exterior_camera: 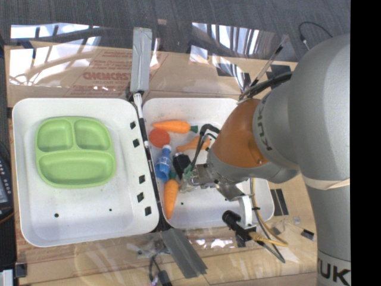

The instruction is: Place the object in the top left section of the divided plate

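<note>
Left bin (36, 219): white, shallow, holds the divided plate (75, 152), lime green, three sections (two small on top, one wide below), all bare, sitting toward the bin's upper left. Top left section (54, 134) has nothing in it.

Writing: faint red print on the cardboard (89, 70) behind the bins reads roughly "CHEMCAST", partly washed out by glare. "KU" in black on the arm's base at lower right, rest cut off.

Right bin (196, 213): objects cluster at its left side. Orange carrot (171, 126) with green tip lies horizontal near the top; red-orange round piece (158, 137) just below it; blue bottle-like item (163, 163) stands slanted under that; second carrot (170, 198) lies near the bin's lower left wall; another orange piece (193, 143) is partly hidden by the arm.

Gripper (189, 174) sits low in the right bin, just right of the blue item and above the lower carrot, amid dark parts and cables. Fingers: cannot tell whether they are apart or together (wrist and orange band cover them), and nothing is visibly between them.
</note>
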